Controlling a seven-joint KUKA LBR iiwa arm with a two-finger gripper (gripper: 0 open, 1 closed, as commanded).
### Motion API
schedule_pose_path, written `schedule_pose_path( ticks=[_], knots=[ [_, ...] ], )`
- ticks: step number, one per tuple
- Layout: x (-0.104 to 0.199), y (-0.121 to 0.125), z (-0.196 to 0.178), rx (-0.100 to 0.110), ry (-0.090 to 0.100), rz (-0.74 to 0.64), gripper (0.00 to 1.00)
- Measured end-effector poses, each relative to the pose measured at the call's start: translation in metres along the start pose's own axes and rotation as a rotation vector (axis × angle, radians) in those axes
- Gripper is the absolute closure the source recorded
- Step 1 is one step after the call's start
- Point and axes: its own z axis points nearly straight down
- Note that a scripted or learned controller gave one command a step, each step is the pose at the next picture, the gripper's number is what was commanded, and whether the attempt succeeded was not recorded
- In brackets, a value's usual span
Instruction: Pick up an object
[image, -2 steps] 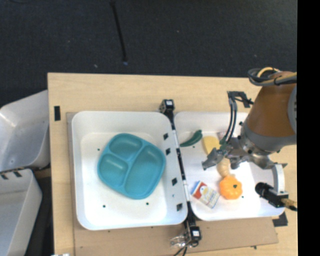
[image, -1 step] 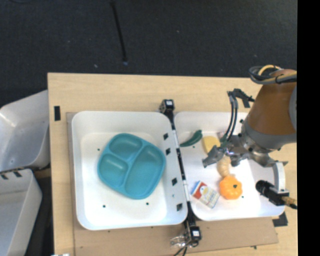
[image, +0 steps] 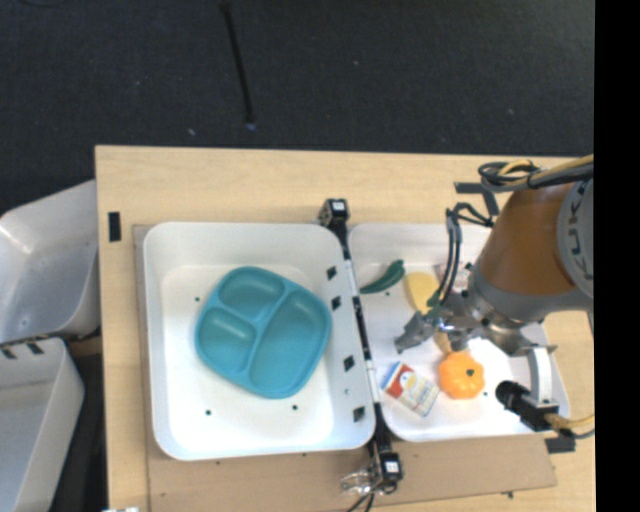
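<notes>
In the right bin (image: 400, 428) lie an orange round fruit-like object (image: 461, 377), a small red and white box (image: 409, 387), a yellow piece (image: 421, 289) and a green curved piece (image: 383, 278). My gripper (image: 428, 332) hangs low over the middle of this bin. It is just up and left of the orange object, below the yellow piece and above the box. I see nothing held in it. The arm's orange band covers the bin's right part.
The left bin (image: 160, 400) holds a blue divided plate (image: 262, 330) at its middle. A raised divider with black clips (image: 352, 330) separates the two bins. Bare wooden bench (image: 250, 185) runs around them.
</notes>
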Motion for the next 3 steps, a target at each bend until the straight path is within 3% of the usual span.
schedule_pose_path(
  ticks=[1,2,3],
  knots=[
    [-0.004,-0.010,0.050,0.001,0.000,0.000,0.00],
    [-0.005,-0.010,0.077,-0.001,0.000,0.001,0.00],
    [-0.006,-0.009,0.065,-0.006,0.000,0.010,1.00]
  ],
)
